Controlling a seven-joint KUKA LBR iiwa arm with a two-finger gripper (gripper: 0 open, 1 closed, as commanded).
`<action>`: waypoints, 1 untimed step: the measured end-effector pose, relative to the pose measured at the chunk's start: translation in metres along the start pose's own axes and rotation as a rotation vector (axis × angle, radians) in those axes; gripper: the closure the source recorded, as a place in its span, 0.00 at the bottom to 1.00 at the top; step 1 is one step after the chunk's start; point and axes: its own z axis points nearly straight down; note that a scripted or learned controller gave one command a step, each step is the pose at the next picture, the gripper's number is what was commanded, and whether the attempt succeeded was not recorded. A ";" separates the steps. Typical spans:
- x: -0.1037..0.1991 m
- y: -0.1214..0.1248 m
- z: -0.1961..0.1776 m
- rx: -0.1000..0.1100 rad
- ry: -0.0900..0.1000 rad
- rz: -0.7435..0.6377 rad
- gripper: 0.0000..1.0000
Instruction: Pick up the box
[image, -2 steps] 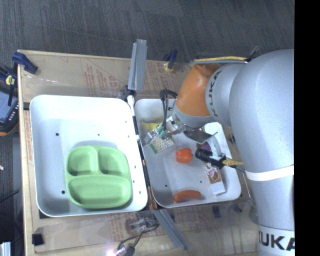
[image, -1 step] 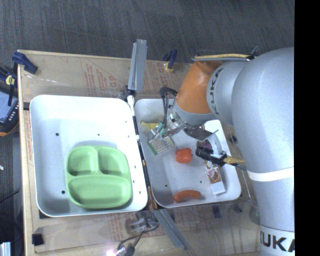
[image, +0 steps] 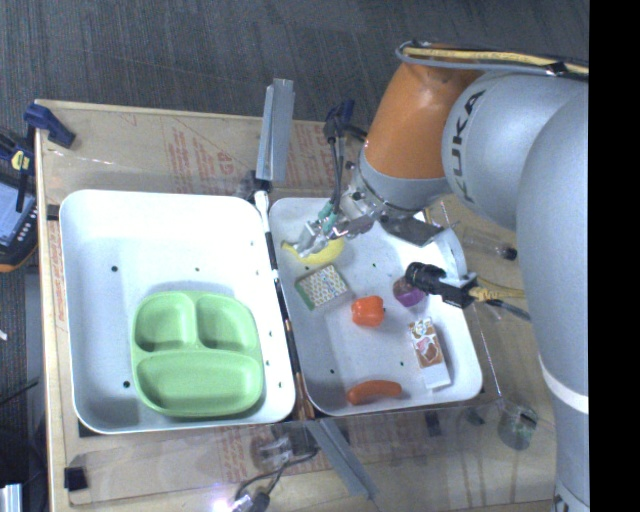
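Nearest in the right bin (image: 455, 385) lies the sausage (image: 375, 391), then the box (image: 428, 351) flat by the right wall, while farther back the gripper (image: 322, 232) hovers over the banana (image: 322, 252), its opening impossible to tell.

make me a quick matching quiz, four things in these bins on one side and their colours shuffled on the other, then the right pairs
Things:
1. divided tray
2. banana
3. sausage
4. small cup

Colours:
A. purple
B. yellow
C. green
D. orange-red

Pairs: 1-C, 2-B, 3-D, 4-A
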 end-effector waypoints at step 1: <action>0.000 0.000 0.000 0.000 0.000 0.000 0.00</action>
